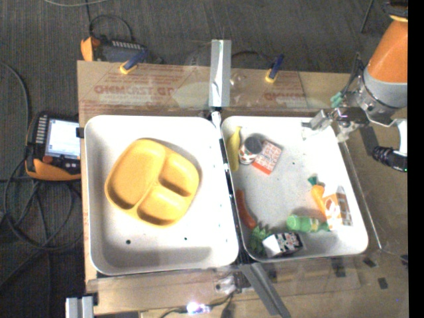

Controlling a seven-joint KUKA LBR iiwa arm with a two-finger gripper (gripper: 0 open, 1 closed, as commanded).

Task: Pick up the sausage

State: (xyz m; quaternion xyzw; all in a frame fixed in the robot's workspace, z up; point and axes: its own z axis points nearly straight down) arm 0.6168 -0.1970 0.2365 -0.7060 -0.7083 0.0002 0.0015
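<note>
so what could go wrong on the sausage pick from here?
1. The sausage lies tight along the right bin's left wall, so a finger may hit the wall instead of straddling it.
2. Its lower end sits close to the green toy and the black-and-white carton; a low grasp may catch those.
3. The gripper is at the bin's far right corner; the banana is another thin item on that wall and could be mistaken.

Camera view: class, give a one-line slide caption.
Gripper over right bin's far corner; sausage lies by its left wall.

arm cut off at right edge, carton label unreadable
</note>
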